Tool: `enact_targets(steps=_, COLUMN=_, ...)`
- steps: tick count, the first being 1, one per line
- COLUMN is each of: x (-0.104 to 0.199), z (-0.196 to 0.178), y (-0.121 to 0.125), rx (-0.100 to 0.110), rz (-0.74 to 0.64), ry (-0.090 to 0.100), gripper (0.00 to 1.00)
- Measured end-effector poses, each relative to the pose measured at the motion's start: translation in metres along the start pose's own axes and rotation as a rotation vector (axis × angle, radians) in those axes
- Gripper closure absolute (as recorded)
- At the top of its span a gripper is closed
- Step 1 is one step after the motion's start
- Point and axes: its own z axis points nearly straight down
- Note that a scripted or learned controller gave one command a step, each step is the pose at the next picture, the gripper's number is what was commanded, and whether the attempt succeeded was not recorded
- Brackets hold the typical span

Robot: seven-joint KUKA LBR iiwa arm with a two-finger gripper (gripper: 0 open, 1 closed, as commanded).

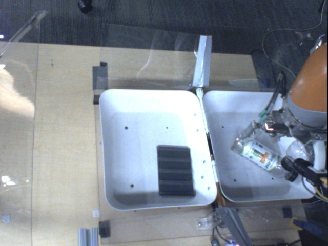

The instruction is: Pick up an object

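On the pale wooden worktop (61, 152) sit two white bins side by side. The left bin (128, 111) holds a dark ribbed block (175, 170), lying flat toward that bin's 5 o'clock corner. The right bin (225, 122) holds a small clear bottle with a green and white label (259, 155), lying on its side at about 3 o'clock of the whole scene. The arm (312, 86), with its orange band, comes in over the right bin, and the claw (264, 129) hangs at the bottle's 12 o'clock, very near its upper end. Whether the claw is open or closed cannot be told here; wires and wrist parts crowd it, and nothing shows clearly between its tips. The likely target, by my reading, is the bottle. The risks follow from that: it is round, smooth and lying down, so it could roll or slip out sideways under a closing grip, or get nudged toward the bin's 3 o'clock wall, where the claw would have poor room to close.
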Motion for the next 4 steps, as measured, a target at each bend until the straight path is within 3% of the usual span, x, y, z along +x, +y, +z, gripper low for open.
enact_targets(steps=1, x=-0.038, z=0.114, y=0.018, rx=0.0, rz=-0.025, ry=0.0, gripper=0.0)
enact_targets(steps=2, x=-0.01, z=0.114, y=0.023, rx=-0.008, rz=0.185, ry=0.0, gripper=0.0)
enact_targets(steps=3, x=-0.01, z=0.142, y=0.059, rx=-0.032, rz=0.097, ry=-0.005, gripper=0.0)
enact_targets(steps=4, x=-0.013, z=0.143, y=0.094, rx=-0.031, rz=0.067, ry=-0.005, gripper=0.0)
